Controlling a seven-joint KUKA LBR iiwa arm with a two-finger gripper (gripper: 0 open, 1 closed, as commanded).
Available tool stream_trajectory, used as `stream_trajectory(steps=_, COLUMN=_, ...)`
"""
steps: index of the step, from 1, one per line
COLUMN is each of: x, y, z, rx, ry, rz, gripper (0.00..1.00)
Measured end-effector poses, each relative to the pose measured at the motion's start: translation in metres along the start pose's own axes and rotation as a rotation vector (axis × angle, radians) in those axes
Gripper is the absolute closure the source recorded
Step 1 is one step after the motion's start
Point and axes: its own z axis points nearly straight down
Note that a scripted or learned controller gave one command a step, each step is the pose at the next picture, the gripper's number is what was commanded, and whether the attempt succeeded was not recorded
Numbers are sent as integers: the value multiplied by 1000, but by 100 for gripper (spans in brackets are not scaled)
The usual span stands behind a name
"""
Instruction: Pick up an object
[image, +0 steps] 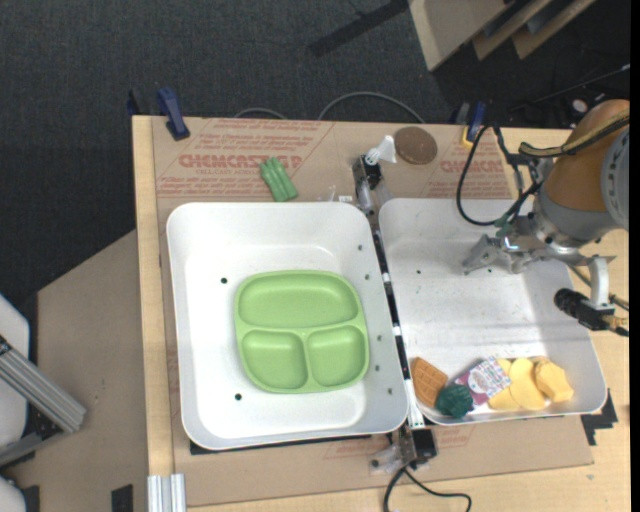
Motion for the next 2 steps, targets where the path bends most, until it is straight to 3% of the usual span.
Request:
stream_trajectory(steps=1, x=-20, y=44, z=0, rx=28, ry=16, rz=5, gripper=0)
stream_trajectory(steps=2, x=-19, y=44, z=0, rx=24, ry=16, rz=3, gripper=0)
